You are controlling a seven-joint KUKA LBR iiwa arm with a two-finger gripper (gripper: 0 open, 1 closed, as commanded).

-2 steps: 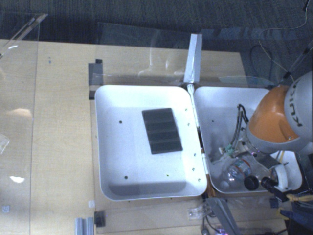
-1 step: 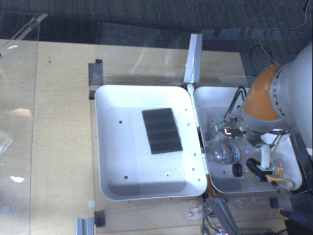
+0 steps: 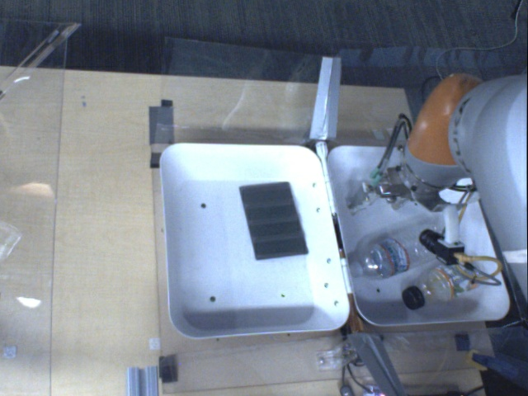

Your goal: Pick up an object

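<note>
Two bins on bench. Left bin (image 3: 177,221) holds a dark ribbed block (image 3: 273,219). Right bin (image 3: 495,304) holds two clear bottles (image 3: 386,258), (image 3: 435,287). Gripper (image 3: 371,192) sits low over right bin's near-left area; grip state cannot be told. Nothing visibly lifted; pick likely yet to come.

The grey arm (image 3: 495,139) reaches in from the right, its gripper (image 3: 367,195) pointing left and low.

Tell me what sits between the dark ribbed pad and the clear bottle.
In the camera view, the two bins' touching rims lie between the dark ribbed pad in the left bin and the clear bottle in the right bin; otherwise bare white floor.
</note>
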